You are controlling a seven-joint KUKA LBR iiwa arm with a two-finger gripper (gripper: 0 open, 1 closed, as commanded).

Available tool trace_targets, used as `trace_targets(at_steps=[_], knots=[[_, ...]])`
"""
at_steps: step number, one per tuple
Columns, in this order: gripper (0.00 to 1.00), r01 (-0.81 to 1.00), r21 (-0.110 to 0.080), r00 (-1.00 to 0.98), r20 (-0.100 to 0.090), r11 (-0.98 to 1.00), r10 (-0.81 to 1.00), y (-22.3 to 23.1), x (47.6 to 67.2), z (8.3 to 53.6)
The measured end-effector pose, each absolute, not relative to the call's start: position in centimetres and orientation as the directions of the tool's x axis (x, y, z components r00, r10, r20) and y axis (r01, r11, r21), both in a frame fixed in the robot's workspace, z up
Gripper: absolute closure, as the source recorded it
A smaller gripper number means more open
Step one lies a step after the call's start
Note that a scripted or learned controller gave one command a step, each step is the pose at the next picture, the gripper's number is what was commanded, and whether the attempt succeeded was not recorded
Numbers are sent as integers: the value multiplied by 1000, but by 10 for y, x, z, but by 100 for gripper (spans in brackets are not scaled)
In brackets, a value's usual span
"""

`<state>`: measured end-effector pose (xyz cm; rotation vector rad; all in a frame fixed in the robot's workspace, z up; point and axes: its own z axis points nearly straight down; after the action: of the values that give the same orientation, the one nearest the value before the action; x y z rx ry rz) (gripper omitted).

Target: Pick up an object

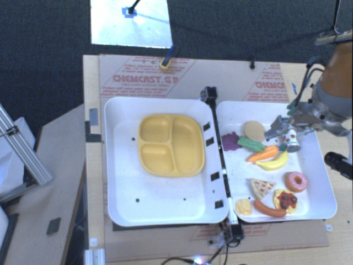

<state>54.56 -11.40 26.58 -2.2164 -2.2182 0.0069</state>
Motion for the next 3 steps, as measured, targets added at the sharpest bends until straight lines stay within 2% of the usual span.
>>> trace_targets(at_steps=[1,3], knots=[[0,1000,2,-3,0,3,1000,-114,547,270],[0,1000,-4,-1,1,1,1000,-109,554,164]])
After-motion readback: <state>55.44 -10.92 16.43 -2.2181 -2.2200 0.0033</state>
